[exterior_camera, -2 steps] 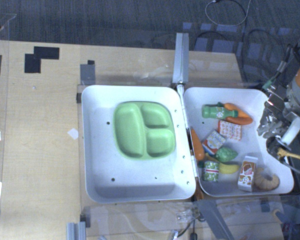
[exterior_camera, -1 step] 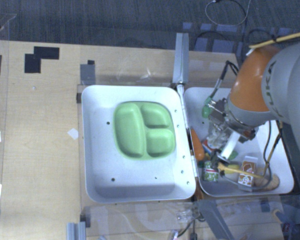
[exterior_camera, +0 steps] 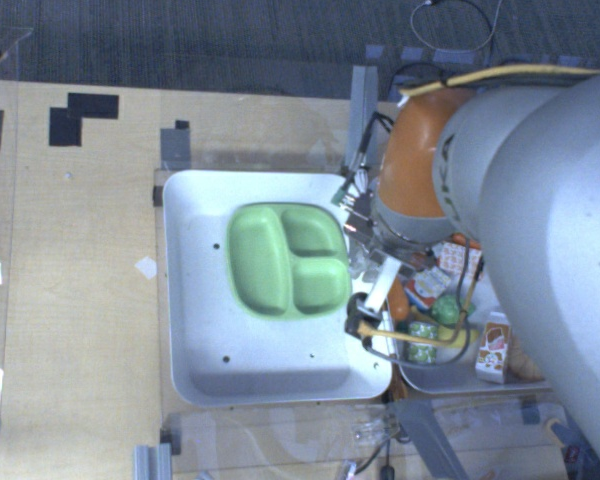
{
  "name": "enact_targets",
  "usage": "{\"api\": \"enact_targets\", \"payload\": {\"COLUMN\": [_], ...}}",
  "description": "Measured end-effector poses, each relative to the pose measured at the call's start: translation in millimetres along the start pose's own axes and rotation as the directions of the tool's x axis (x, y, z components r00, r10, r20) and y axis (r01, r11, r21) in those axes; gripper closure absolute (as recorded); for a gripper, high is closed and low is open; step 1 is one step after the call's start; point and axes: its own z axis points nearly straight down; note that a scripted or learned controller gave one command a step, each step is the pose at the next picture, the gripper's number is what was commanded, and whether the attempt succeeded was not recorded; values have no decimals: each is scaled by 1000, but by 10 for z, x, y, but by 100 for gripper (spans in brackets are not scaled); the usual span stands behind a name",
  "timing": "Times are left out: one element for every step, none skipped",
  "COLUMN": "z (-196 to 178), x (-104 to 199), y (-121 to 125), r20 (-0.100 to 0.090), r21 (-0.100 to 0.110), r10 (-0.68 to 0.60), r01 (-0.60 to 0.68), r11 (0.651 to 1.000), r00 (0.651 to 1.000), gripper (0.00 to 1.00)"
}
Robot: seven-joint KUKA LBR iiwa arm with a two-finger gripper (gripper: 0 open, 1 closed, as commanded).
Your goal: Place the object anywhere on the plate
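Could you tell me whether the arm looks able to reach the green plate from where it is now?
Probably yes. The green plate lies open in the left bin, with nothing lying on it or over it. The arm already hangs over the bins' shared edge, right beside the plate's right rim, so only a short move left seems needed.

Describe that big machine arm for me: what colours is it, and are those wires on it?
The arm is bulky, rounded and smooth grey, with a glossy orange band near its end. Below that sits darker metal hardware with thin black cables. A yellow cable runs along its top, and another yellow cable curls near its lower end.
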Motion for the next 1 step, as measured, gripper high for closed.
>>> {"api": "enact_targets", "payload": {"z": [-60], "x": [542], "y": [-291], "r20": [-1], "r21": [-1], "r10": [44], "r01": [-44], "r11": [999], "r00": [999], "gripper": [100]}}
